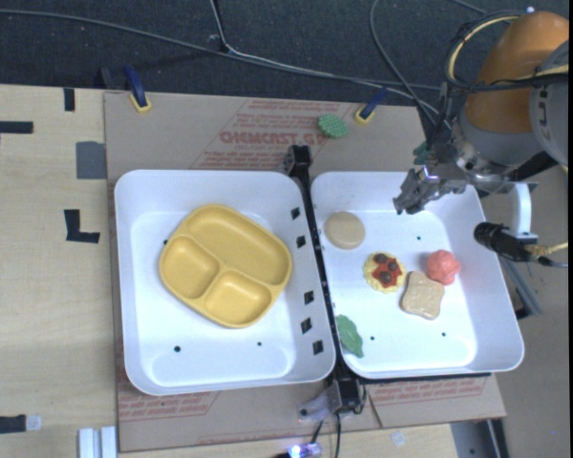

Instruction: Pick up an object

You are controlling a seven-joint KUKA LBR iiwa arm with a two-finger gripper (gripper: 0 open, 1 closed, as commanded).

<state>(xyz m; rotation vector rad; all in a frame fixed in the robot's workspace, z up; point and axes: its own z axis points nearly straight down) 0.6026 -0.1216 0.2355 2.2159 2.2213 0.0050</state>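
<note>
Gripper [413, 197] hangs over the right bin's [497, 351] far edge; finger state cannot be told. Nothing visibly held.

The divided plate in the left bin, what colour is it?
Yellow; the plate shows plainly in the camera view.

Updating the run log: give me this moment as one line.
gripper: above right bin, far edge, holding nothing | nearest: tan round piece | pink piece, toast piece: untouched | yellow tray: left bin
</note>
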